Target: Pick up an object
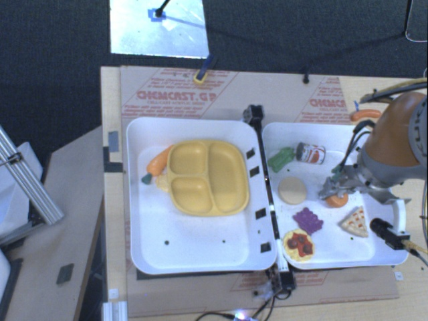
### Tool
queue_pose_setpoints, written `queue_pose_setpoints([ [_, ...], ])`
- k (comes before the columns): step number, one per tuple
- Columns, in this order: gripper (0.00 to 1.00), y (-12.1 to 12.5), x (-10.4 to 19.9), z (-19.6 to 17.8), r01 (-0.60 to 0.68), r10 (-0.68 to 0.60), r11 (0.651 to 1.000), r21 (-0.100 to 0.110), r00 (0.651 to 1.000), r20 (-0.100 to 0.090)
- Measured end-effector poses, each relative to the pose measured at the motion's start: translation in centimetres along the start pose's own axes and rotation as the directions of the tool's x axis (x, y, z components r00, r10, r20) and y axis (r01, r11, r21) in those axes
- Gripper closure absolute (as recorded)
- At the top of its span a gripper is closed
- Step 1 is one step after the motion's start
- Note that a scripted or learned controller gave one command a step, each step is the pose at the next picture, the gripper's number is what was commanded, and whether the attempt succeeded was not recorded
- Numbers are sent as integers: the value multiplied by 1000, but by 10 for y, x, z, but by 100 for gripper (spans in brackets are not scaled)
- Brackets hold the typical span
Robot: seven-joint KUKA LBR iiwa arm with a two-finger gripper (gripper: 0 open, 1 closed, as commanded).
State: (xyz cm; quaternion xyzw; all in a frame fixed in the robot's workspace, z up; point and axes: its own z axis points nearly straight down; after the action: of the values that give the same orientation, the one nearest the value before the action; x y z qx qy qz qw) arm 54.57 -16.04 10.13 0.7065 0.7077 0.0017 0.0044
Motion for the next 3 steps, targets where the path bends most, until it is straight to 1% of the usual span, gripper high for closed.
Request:
queue_pose_setpoints([
  [1, 100, -2, -10, -58, -2, 2, 1000, 2, 1000, -1],
  [2, 100, 0, -5, -121, 3, -3, 1000, 0, 1000, -2],
  [3, 100, 0, -5, -123, 2, -2, 1000, 6, 1000, -3],
])
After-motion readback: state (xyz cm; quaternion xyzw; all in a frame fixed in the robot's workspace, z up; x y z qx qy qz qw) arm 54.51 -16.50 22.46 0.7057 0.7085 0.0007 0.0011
